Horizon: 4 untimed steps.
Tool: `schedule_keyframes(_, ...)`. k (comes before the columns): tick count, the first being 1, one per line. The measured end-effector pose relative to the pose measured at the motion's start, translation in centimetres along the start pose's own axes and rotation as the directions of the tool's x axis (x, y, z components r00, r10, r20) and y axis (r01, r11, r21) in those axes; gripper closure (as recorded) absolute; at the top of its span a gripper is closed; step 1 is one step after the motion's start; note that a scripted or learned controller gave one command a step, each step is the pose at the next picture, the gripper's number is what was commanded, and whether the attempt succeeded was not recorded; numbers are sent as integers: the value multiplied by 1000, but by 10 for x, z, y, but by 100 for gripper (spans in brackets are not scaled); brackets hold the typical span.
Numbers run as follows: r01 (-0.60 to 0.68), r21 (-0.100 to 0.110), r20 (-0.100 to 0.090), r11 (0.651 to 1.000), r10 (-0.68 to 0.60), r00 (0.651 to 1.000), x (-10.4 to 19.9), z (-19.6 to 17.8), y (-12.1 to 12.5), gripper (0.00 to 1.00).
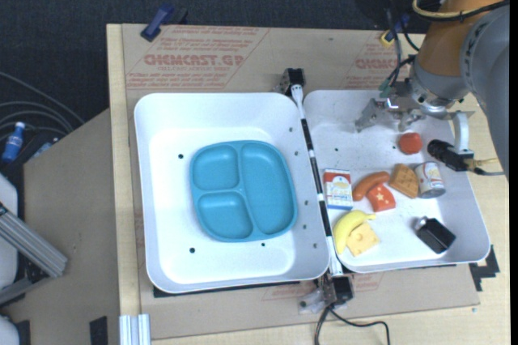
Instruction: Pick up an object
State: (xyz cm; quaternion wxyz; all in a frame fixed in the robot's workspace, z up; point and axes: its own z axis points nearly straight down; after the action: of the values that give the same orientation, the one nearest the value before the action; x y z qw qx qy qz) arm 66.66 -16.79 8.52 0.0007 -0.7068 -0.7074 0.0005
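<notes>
The grey arm with its orange band is reaching in from three o'clock, and its two-finger tool (388, 110) is hanging over the top of the right-hand shallow white plastic bin (465, 234), its thin metal fingers splayed apart and gripping nothing. To my eye it is in the approach step, not yet down on anything. The likeliest candidate, a small round glossy red tomato-like ball (410, 142), is lying just beside the tool at about four o'clock from it, so the next move is calling for a short shift that way and a descent with the fingers straddling it; being smooth and round, it may roll off. Further toward six o'clock are lying a small white carton with a red panel (337, 188), an orange sausage-shaped toy (371, 185), a yellow banana (350, 227) and a matte black block (435, 235). In the left bin a sky-blue, three-compartment plastic tray (241, 189) is sitting flat.
</notes>
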Motion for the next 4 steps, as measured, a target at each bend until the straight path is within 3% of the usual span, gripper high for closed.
schedule_keyframes(1, -1, -2, 1, 1000, 1, 1000, -5, 0, 0, 0)
schedule_keyframes(2, -1, -4, 2, 1000, 1, 1000, -5, -11, 1, 100)
schedule_keyframes(3, -1, -3, 2, 1000, 1, 1000, -5, -10, 1, 0)
schedule_keyframes(4, -1, 0, 0, 1000, 1, 1000, -5, 1, 0, 0)
